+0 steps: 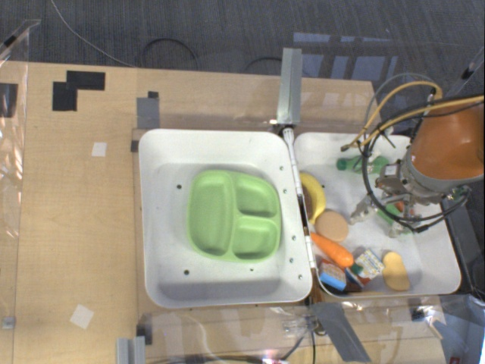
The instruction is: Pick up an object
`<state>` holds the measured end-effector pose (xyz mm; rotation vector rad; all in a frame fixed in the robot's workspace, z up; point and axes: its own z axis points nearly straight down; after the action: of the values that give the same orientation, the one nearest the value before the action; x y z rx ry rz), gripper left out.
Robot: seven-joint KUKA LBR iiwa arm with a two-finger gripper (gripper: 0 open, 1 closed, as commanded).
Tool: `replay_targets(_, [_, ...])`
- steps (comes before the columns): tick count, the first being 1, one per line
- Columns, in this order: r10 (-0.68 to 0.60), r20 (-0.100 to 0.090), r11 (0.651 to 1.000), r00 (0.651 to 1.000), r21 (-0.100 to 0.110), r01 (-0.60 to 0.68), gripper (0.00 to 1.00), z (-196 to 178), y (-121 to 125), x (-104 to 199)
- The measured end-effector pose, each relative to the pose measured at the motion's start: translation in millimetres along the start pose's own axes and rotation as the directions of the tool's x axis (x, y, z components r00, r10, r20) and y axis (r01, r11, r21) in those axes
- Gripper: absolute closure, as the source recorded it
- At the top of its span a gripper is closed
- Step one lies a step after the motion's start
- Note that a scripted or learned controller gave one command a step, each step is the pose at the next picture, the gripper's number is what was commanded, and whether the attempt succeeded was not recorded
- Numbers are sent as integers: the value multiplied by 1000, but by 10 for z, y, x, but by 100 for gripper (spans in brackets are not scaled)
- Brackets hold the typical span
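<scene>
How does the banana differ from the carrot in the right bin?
The banana is yellow and curved; the carrot is orange and straight. The banana lies along the bin's left wall, nearer the far end; the carrot lies slanted, nearer the front, among other small things. Both are long toy foods in the right bin.

Robotics lab, not home. Evidence: pale plywood bench [68,226] on dark grey carpet floor [189,14]; two shallow white plastic bins [151,226] clamped by grey metal brackets [290,89]; black square marker stickers [74,88] on benchtop; loose thin cable [76,29] trailing over carpet; grey arm with orange band [449,146] and looped hoses.
</scene>
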<state>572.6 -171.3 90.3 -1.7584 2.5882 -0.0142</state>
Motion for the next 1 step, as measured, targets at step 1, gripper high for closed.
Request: replay_targets(1, [-127,4,992,992,-3,127,0,24,-816,9])
